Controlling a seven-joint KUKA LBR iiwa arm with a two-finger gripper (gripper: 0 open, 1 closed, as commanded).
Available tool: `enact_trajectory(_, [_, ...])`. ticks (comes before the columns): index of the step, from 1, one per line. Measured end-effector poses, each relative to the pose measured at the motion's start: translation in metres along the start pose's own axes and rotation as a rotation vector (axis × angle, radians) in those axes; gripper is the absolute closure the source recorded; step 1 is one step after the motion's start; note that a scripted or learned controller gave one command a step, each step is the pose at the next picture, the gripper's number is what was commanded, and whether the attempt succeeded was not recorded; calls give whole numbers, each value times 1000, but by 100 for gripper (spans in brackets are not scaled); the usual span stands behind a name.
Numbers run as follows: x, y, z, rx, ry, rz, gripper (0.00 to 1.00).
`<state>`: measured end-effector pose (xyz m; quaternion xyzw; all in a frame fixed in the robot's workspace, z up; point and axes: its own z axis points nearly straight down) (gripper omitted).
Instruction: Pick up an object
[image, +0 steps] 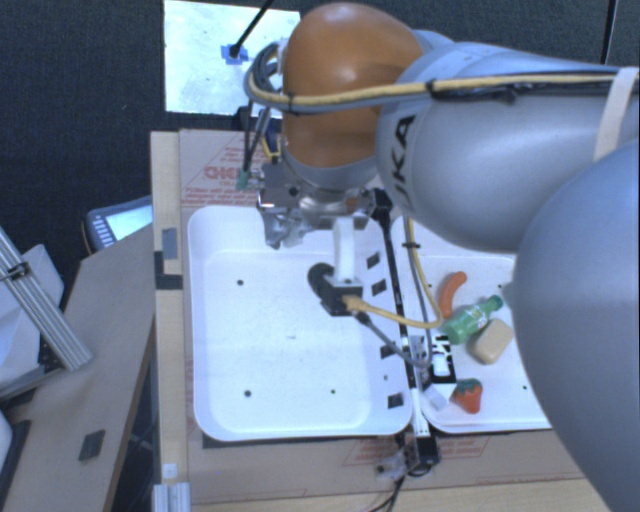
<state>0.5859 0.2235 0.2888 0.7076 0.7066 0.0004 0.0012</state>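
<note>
Green plastic was my best bet for a pick: a small bottle (470, 319) lay on its side in the right bin (495, 415), across the divider from the fingers (285, 232) and nearer the camera than they were. I judged it light, stiff and smooth, and likely to roll, so I would have closed across its body rather than its thin neck.

Just beside it, perhaps touching, lay a beige block (492, 342). It looked light and maybe a little soft, and its flat sides would give the surest hold. A curved orange piece (452, 289) lay closest to the fingers of the four; it was slim and probably light, and best taken across its middle. A red and orange piece (467, 396) lay farthest from them, close to the divider and the near rim, so there was little room to close around it.

None of these lay under the fingers, which hung over the far rim of the left bin (280, 370), well apart from all four. I could not tell whether they were spread or pressed together, and I saw nothing pinched in them.

As for writing, the arm (480, 150) showed the last letters of KUKA. The cardboard (215, 175) under the bins carried red print too blurred for me to read.
</note>
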Motion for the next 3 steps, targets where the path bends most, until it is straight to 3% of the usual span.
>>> enact_trajectory(1, [10, 87, -79, -13, 5, -4, 100])
enact_trajectory(2, [-45, 61, 46, 13, -3, 2, 100])
enact_trajectory(3, [15, 47, -102, -15, 10, -11, 100])
